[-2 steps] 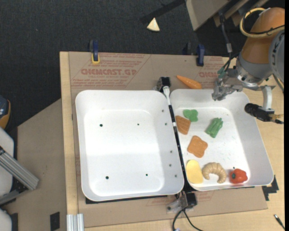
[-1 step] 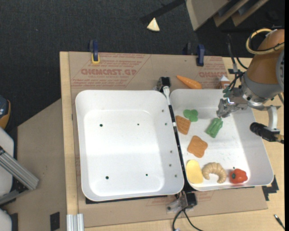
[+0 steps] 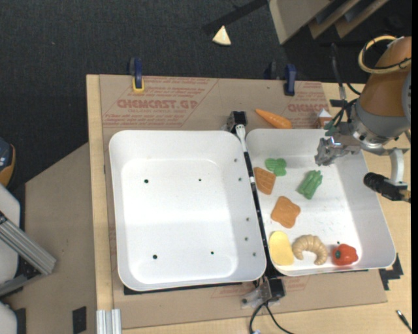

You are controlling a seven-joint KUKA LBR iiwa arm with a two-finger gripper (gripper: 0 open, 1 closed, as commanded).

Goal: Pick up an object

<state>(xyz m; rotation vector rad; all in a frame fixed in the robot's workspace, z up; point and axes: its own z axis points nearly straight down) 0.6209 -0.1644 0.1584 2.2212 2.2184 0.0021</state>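
Camera view showed the toy foods in the right bin (image 3: 375,215): a green pepper (image 3: 310,184), a green leafy piece (image 3: 275,167), two orange slices (image 3: 264,180) and (image 3: 285,211), a yellow piece (image 3: 281,248), a croissant (image 3: 310,248) and a tomato (image 3: 345,254). The claw (image 3: 324,155) hung just above the pepper, apart from it; I could not tell its spread. The left bin (image 3: 130,261) sat beside. A carrot (image 3: 273,118) lay on the desk (image 3: 104,117).

dark carpet floor (image 3: 98,32); brown bench board (image 3: 189,98) held by blue clamps (image 3: 136,67); wooden furniture (image 3: 326,16) top right.
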